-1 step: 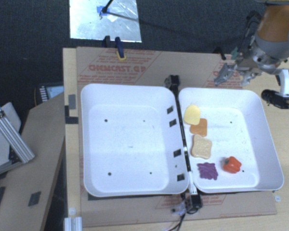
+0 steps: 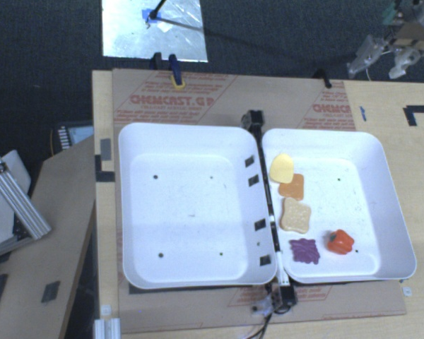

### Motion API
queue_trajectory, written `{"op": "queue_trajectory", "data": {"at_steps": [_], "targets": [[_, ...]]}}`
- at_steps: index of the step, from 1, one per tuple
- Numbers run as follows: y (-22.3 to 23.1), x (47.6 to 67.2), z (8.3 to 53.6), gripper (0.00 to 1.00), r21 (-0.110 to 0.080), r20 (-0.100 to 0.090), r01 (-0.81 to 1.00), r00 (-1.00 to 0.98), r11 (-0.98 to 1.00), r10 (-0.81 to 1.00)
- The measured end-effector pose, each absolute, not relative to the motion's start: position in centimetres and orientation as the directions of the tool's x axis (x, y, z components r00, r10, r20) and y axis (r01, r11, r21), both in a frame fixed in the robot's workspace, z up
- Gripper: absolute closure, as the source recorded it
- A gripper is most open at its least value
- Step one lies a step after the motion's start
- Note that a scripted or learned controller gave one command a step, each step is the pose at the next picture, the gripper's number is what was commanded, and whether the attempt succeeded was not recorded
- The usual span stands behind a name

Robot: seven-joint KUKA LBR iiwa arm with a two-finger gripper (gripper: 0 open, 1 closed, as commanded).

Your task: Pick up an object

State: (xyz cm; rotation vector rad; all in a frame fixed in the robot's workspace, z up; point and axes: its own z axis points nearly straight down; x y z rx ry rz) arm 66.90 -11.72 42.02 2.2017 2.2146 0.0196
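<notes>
The right bin (image 2: pixel 381 171) holds several small toy foods along its left side: a yellow piece (image 2: pixel 282 167), an orange slab (image 2: pixel 292 186), a tan bread slice (image 2: pixel 295 215), a purple bunch (image 2: pixel 304 251) and a red-orange pepper (image 2: pixel 340 241). My gripper (image 2: pixel 381 57) hangs at the upper right, beyond the bench's far edge and well away from the bins. Its two pale fingers (image 2: pixel 361 55) are spread apart with nothing between them.
The left bin (image 2: pixel 138 189) lies beside the right one, with black clips (image 2: pixel 254 181) along the shared divider. A shiny metal sheet (image 2: pixel 154 18) lies on the dark floor past the bench. An aluminium rail (image 2: pixel 10 193) slants in at the left.
</notes>
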Motion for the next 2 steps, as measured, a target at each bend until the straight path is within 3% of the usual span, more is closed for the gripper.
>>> {"op": "queue_trajectory", "data": {"at_steps": [1, 2], "targets": [[-13.02, 65.09, 54.54, 0.00, 0.019, -0.005, 1.000, -0.003, 0.003, 1.000], [-12.87, 65.23, 54.76, 1.00, 0.008, -0.003, 1.000, -0.010, 0.010, 1.000]]}}
